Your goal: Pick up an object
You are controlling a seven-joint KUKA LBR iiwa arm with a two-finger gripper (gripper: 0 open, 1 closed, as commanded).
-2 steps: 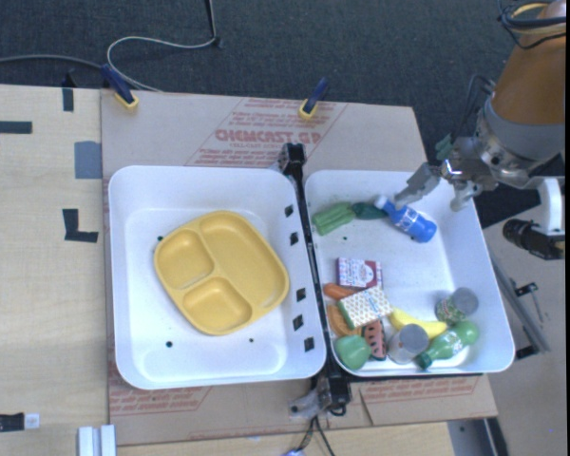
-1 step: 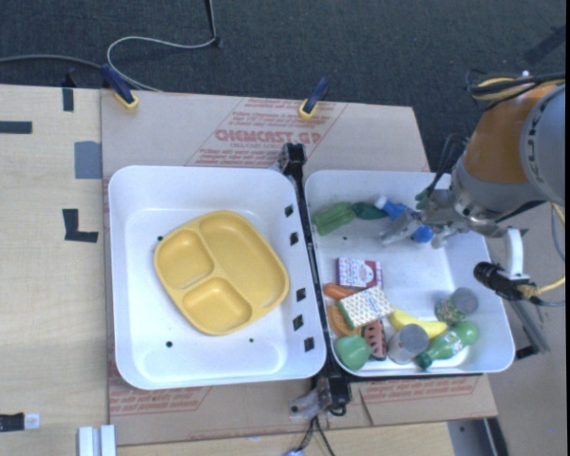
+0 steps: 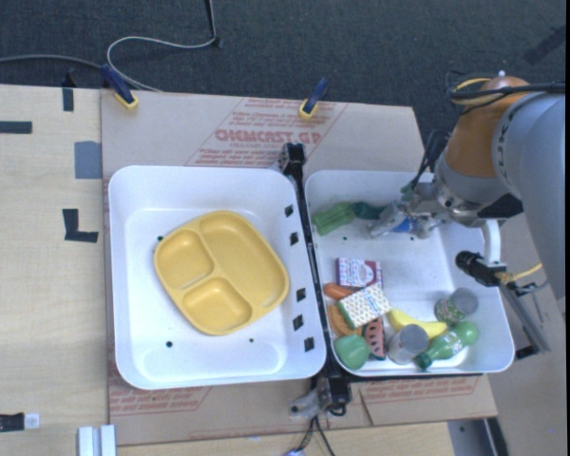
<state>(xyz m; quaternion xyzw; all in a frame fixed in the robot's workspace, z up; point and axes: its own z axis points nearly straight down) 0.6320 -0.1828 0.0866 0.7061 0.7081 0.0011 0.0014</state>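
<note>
My gripper [image 3: 402, 218] hangs low over the far part of the right bin [image 3: 475, 255], reaching in from the right under the orange-banded wrist. Just left of it lie a teal object [image 3: 366, 209] and a green vegetable-like toy [image 3: 332, 218]. Nearer the middle of the bin sit a small red-and-white box [image 3: 358, 273] and a patterned box [image 3: 364, 305]. A heap at the front edge holds a grey can [image 3: 408, 340], a yellow banana [image 3: 429, 328], a green bottle [image 3: 453, 341], a watermelon slice [image 3: 375, 336] and a green ball [image 3: 352, 351].
A yellow divided plate [image 3: 220, 271] lies in the left bin [image 3: 133, 350]. A black divider with clips [image 3: 302, 245] separates the bins. The grey arm [image 3: 522, 150] looms over the right bin's right side. A grey disc [image 3: 456, 304] sits by the right wall.
</note>
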